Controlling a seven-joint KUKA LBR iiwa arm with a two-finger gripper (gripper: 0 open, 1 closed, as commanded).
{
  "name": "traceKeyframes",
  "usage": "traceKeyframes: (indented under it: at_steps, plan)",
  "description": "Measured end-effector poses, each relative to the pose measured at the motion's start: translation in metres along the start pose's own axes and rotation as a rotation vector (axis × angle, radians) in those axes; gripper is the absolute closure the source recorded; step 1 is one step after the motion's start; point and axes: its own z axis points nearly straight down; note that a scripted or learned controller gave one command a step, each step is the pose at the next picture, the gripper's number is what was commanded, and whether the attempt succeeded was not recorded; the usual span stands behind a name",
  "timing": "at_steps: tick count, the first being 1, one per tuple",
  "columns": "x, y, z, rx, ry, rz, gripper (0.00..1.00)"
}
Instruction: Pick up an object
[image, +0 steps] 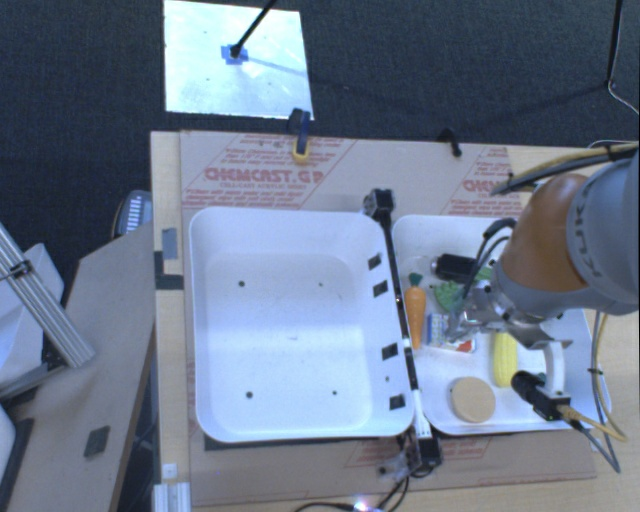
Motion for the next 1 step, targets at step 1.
traceKeyframes:
  at_steps: [1]
  plan:
    - [-0.0239,0.0622,0.0254,-0.019,-0.001,-0.005,1.0]
